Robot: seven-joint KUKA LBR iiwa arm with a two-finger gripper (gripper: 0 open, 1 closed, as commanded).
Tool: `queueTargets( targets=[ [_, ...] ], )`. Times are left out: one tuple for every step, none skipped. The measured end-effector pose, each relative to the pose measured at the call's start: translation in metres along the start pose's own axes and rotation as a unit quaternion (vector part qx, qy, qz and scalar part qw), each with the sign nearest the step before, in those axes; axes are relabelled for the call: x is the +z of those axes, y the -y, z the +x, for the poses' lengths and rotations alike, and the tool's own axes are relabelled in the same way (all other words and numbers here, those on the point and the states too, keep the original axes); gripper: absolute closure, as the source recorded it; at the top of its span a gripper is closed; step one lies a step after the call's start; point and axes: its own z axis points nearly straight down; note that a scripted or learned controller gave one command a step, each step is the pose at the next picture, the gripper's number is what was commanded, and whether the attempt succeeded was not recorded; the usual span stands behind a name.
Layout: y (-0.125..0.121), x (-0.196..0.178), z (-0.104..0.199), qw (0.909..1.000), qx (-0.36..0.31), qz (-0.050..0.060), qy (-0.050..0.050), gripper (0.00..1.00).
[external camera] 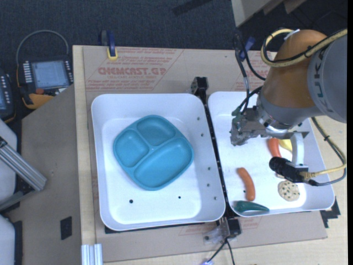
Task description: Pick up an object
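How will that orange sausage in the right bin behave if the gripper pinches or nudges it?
The sausage looks rounded and elongated, so a nudge would probably roll it sideways. Its smooth skin may slip between fingers. It lies free of the cookie, so a roll likely meets the bin floor first.

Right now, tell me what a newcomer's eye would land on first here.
First the blue divided plate, lying alone in the middle of the left bin. Then the grey and orange arm, leaning over the right bin, where an orange sausage, a cookie and a teal piece lie near the front edge.
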Motion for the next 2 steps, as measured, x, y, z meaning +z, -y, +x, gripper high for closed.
queueTargets(
  targets=[
    [-0.012, -0.015, 0.055, 1.0000, 0.001, -0.003, 0.001, 1.00],
    [-0.022, -0.027, 0.107, 1.0000, 0.000, -0.003, 0.001, 1.00]
  ],
)
